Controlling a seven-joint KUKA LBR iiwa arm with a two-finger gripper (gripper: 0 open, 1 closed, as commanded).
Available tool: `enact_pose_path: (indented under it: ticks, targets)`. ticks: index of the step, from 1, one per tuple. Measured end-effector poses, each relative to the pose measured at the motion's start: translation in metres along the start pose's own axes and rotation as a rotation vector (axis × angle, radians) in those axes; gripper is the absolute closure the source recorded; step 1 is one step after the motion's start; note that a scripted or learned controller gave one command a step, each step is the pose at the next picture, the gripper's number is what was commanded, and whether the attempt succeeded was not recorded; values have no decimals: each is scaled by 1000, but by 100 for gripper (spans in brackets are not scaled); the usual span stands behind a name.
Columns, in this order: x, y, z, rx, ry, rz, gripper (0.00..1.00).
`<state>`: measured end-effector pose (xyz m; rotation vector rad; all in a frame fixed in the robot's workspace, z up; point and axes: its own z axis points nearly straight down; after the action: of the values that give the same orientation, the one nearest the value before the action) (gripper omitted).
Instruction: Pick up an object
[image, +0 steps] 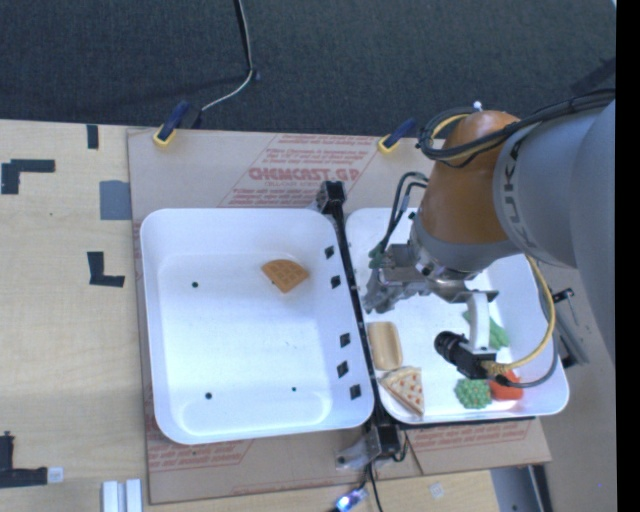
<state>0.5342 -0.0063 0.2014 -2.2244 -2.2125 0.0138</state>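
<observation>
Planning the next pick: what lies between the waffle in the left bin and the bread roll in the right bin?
Bare white bin floor, then the divider where the two bins meet, between waffle and roll, in the camera view.

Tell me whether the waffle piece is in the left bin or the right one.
In the left bin: the waffle piece lies on its floor near the far wall, left of the divider.

From here the arm (520, 190) blocks my sight of the right bin's (540, 405) far part, and the gripper's (385, 290) fingertips blur together.
</observation>
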Motion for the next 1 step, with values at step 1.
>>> enact_pose_path:
  ticks: [1]
  targets:
    - [83,16,19,-6,5,-14,100]
